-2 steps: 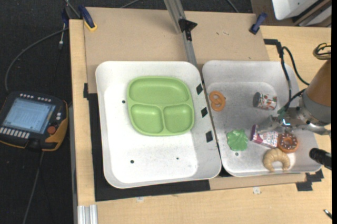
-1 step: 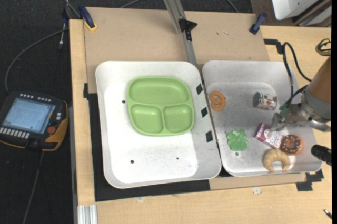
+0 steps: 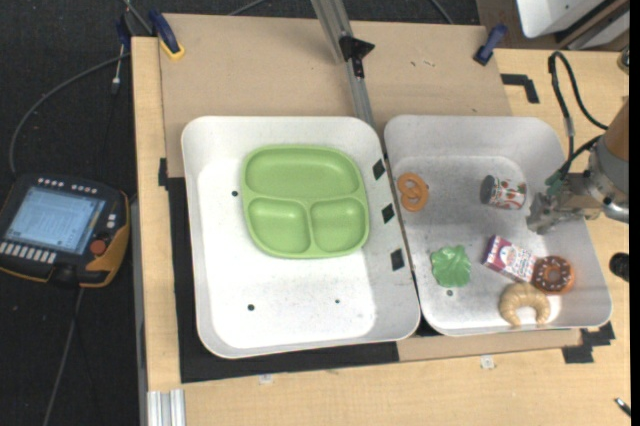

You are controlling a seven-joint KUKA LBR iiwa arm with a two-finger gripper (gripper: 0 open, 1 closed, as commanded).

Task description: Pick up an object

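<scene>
While the croissant (image 3: 526,304) and donut (image 3: 552,273) lay nearest in the right bin (image 3: 440,139), the gripper (image 3: 548,210) hung just past them by the small can (image 3: 503,191); whether it gripped anything, I couldn't tell.
</scene>
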